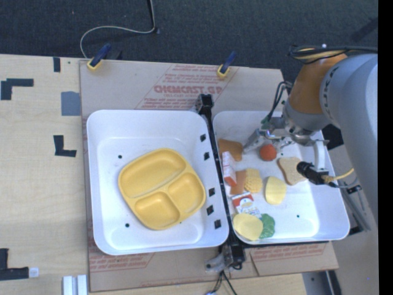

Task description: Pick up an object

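The right bin [319,217] holds several toy foods. My gripper [269,139] hangs low over its back part, open, with fingers spread to either side. A small orange-red ball [268,152] lies just in front of the fingertips, not held. A brown wedge [231,147] sits to the ball's left and a tan bread slice [290,169] to its right. Nearer the front lie a yellow round piece [276,190], an orange cracker-like square [252,180], a yellow lemon shape [247,226] and a green leafy piece [268,225].
The left bin [104,134] holds a yellow divided plate [161,188]. A red and white packet [229,172] lies along the right bin's left wall. The arm's grey body [350,97] covers the right bin's far right corner. A black divider [212,158] runs between the bins.
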### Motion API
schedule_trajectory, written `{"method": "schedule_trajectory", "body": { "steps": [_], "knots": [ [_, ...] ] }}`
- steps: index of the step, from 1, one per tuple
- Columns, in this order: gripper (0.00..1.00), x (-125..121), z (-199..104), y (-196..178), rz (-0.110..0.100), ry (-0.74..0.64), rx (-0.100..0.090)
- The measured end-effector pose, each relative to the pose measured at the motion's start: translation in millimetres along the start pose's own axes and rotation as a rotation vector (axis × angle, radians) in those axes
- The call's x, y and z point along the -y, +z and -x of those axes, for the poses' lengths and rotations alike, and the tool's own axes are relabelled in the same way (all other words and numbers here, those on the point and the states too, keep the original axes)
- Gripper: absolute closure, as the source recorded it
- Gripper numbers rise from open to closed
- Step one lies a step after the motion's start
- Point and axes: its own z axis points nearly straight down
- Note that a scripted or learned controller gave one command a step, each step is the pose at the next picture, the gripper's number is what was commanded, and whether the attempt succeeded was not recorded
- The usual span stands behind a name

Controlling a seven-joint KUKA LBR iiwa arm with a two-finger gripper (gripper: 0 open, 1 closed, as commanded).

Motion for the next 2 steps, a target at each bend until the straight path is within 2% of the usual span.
{"method": "schedule_trajectory", "body": {
  "steps": [1, 2],
  "knots": [
    [1.00, -1.0, -0.1, -10.1, 0.001, -0.001, -0.001],
    [1.00, 23.2, -104.9, -104.5, 0.004, -0.011, -0.008]
  ]
}}
